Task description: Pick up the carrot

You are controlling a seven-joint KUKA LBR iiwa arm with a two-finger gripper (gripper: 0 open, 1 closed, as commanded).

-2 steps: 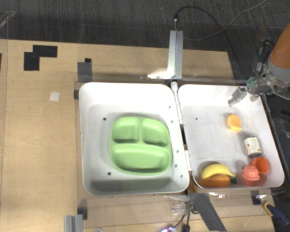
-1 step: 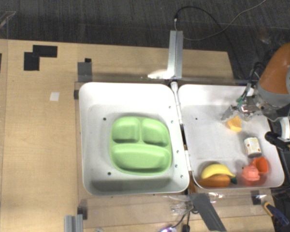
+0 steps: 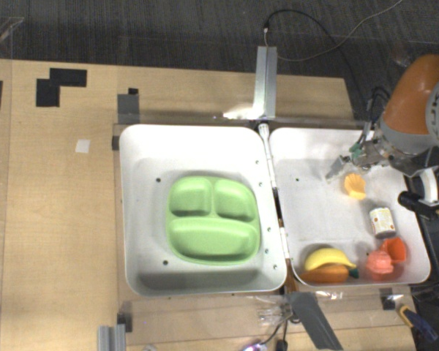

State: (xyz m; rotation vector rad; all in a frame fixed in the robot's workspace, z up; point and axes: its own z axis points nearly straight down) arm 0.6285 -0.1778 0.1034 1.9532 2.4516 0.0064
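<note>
You've got the arm [image 3: 417, 104] coming in from the right, wrist bent down over the far part of the right bin [image 3: 307, 196]. The gripper [image 3: 345, 164] sits low near the bin floor, fingers spread apart with nothing between them — just beside a small yellow-orange piece [image 3: 355, 185]. Your carrot [image 3: 328, 273] is well away from it, lying along the bin's near wall, touching the banana [image 3: 328, 257]. The left bin [image 3: 143, 196] has the green divided plate [image 3: 213, 219].
</note>
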